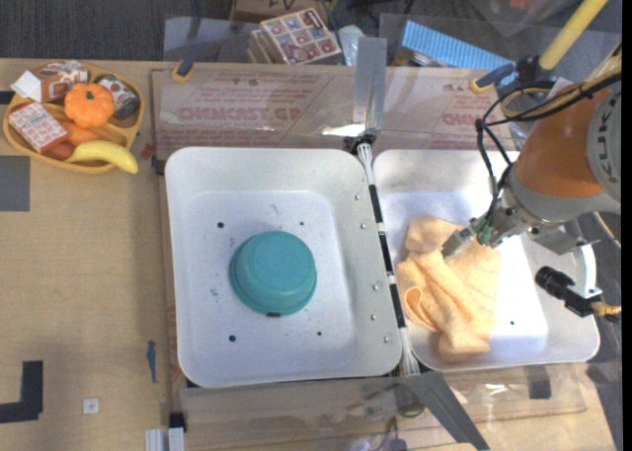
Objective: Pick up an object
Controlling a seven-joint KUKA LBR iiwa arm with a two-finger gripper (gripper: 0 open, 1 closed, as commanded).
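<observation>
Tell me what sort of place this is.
Probably a robot lab or test bench. Two white bins sit side by side under a grey and orange arm, holding a teal bowl and a yellow cloth. A plate of toy food sits nearby.

The wooden bench carried two shallow white bins side by side, the left bin and the right bin. A yellow dish of toy food sat at its far-left corner.

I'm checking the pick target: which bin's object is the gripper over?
The yellow cloth in the right bin; the gripper hovers there, far from the teal bowl.
</observation>
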